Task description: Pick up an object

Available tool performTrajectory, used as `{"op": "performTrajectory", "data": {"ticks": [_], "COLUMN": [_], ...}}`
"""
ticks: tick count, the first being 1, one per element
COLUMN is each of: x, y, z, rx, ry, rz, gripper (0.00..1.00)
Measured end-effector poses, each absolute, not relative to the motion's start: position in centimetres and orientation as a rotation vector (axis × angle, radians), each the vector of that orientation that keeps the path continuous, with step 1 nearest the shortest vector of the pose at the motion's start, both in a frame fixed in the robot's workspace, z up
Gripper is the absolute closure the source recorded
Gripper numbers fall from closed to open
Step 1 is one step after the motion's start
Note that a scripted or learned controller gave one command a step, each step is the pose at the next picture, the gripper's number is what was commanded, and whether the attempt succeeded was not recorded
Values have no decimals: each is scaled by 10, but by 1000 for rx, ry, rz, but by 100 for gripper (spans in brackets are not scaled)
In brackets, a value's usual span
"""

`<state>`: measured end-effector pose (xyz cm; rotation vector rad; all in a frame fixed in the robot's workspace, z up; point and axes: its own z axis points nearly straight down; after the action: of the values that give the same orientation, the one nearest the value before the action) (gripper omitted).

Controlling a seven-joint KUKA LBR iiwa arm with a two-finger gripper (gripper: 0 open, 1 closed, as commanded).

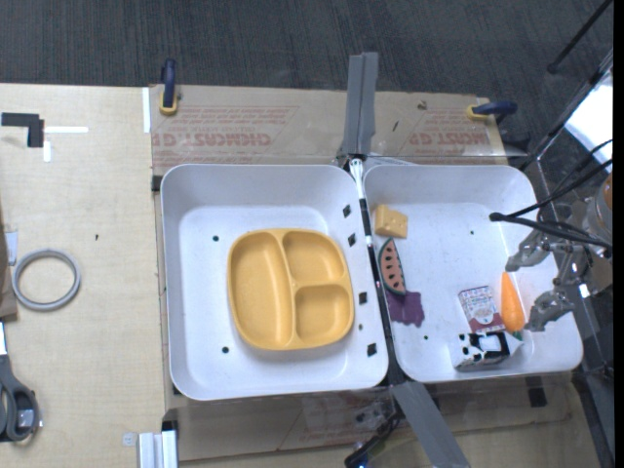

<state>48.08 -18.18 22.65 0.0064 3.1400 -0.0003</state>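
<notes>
Gripper (539,283) open-jawed beside one carrot (512,301).
Five items share the right bin (439,188); one yellow tray (290,289) left of it.

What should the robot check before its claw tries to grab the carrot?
1. Claw near the carrot: ok, just to its right.
2. Claw open: ok, fingers spread.
3. Carrot between the fingers: not ok, it lies beside them.
4. Room around the carrot: not ok, the small packet lies close on its left.
5. Carrot inside the right bin: ok.
</notes>
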Motion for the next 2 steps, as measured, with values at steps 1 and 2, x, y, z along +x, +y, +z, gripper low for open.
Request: {"op": "performTrajectory", "data": {"ticks": [1,2], "x": [505,591], "y": [-150,-141], "z": [115,92], "rx": [400,885], "ry": [3110,3011], "rz": [-1,-2], "gripper": [0,0]}}
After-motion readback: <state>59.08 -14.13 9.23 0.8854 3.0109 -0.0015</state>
